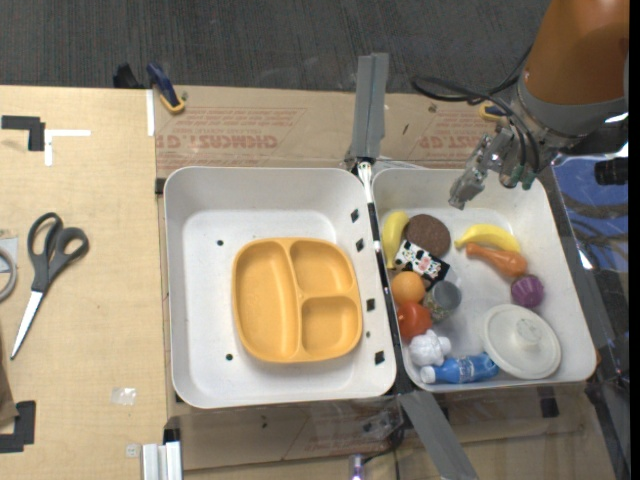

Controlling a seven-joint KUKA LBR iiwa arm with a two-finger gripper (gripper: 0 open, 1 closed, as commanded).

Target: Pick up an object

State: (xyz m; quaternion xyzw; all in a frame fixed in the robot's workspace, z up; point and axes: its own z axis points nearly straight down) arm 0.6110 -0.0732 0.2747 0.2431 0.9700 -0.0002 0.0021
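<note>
I see the pickable objects crowded into the right bin (566, 230): a yellow banana (489, 236) lies near the middle with an orange carrot (497, 259) touching its lower edge, and a purple piece (527, 290) sits just below that near the right wall. Toward the divider side I have a second banana (394, 234) against the left wall, a brown round piece (429, 232) beside it, a black-and-white patterned item (419, 260), an orange ball (407, 287), a red piece (413, 319) and a small grey cup (443, 297) packed close together. Along the front edge sit a white lump (429, 348), a blue bottle (463, 370) and a white round lid (521, 341). The gripper (470, 188) hangs over the back of this bin, above bare floor, apart from every object; I cannot tell how its jaws stand, and I see nothing between them. The open room is that rear strip. The left bin (195, 298) holds a yellow divided tray (296, 299) with bare margin all round. Scissors (44, 265) lie on the bench to the left.
</note>
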